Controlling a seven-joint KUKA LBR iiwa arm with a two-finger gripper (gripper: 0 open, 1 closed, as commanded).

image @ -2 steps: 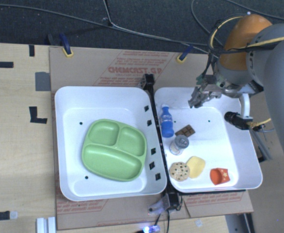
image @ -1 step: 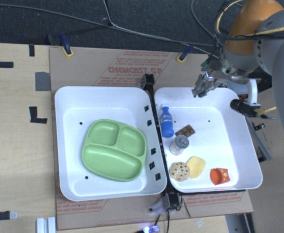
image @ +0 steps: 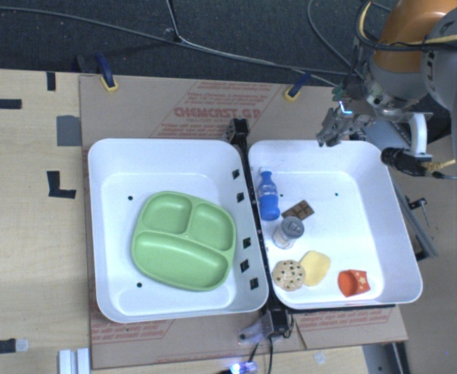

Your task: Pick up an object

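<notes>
Approach step: your gripper (image: 334,131) hovers over the right bin's (image: 384,179) far rim, carrying nothing; finger spacing possibly apart, cannot tell. Next, descend onto the blue bottle (image: 268,195).

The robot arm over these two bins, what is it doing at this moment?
The gripper hangs above the far rim of the right bin, with nothing seen between its fingers. In that bin lie a blue bottle, a brown block, a cookie, a yellow piece and a red object. A green divided plate lies in the left bin.
</notes>
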